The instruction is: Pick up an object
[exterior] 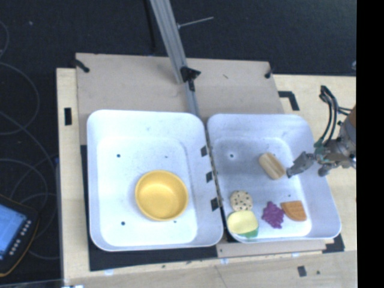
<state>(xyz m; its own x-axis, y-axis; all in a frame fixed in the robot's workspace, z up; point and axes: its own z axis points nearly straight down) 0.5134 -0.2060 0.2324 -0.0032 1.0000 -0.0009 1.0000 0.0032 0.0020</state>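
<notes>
A grey metal pole point(170, 32) slants from the top edge down to the bench point(144, 80), ending between the bins. Black cables point(24, 131) loop over the dark floor at left, near a blue-lit screen point(12, 233)

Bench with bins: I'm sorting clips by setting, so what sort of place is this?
Probably a robot grasping test bench in a lab: two white bins side by side, toy food such as a cookie, and a claw reaching in.
</notes>
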